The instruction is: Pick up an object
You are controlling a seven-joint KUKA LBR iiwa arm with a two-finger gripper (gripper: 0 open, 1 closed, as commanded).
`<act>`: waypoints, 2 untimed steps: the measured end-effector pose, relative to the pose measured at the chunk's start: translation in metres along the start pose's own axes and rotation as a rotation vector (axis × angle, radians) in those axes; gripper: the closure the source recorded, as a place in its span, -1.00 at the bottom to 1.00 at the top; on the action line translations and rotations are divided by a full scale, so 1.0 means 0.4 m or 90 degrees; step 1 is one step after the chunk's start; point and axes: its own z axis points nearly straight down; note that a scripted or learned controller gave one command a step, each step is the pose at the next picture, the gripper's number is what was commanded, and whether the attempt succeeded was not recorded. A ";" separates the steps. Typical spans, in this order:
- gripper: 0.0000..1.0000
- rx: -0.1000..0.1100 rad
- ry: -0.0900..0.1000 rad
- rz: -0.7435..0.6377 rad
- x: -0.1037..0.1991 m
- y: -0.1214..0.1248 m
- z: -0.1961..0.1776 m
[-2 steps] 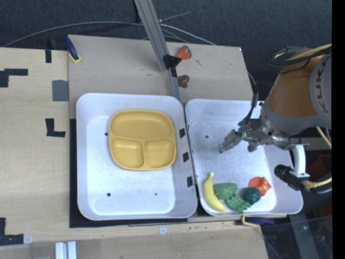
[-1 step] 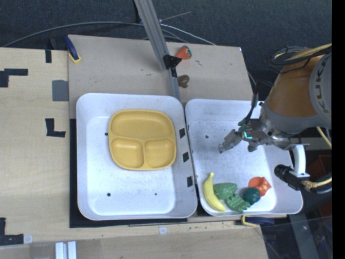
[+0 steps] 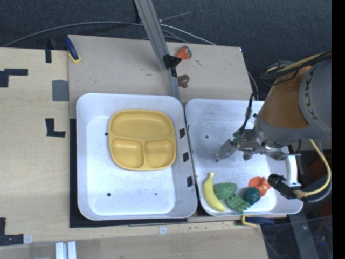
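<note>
Gripper [image 3: 225,152] is sitting over the right bin [image 3: 215,115], roughly mid-floor, arm [image 3: 294,109] reaching in from the right with the orange band showing above the wrist. The fingers [image 3: 222,155] are pointing left toward the divider between the 2 bins. I can't tell how far open they are: from this angle they are reading as 1 grey tip, and no gap is showing either way. Nothing is showing between them. Whether the tip is touching the bin floor or hovering over it, can't tell.

Right bin contents are all bunching along the near edge, below the gripper and apart from it:
- yellow banana [image 3: 211,194], lying curved at the left end of the group
- green leafy toy [image 3: 225,189], just beside the banana, touching or nearly so
- second green piece [image 3: 236,203], below and right of the first
- dark teal round object [image 3: 251,195], sitting next to the green pieces
- orange-red object [image 3: 259,184], at the right end, near the black part of the arm's cabling

Rest of that bin's floor is bare white with dark specks.

Left bin [image 3: 91,161] is holding 1 item: a yellow divided plate [image 3: 143,138] with 3 compartments, 1 large on the far side and 2 smaller on the near side. It is lying flat in the far half of the bin, toward the right wall.
</note>
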 end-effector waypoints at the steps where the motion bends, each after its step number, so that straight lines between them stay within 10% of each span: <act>1: -1.00 0.000 0.000 0.000 -0.008 -0.009 0.112; 2: -1.00 -0.003 0.000 0.000 -0.008 -0.009 0.164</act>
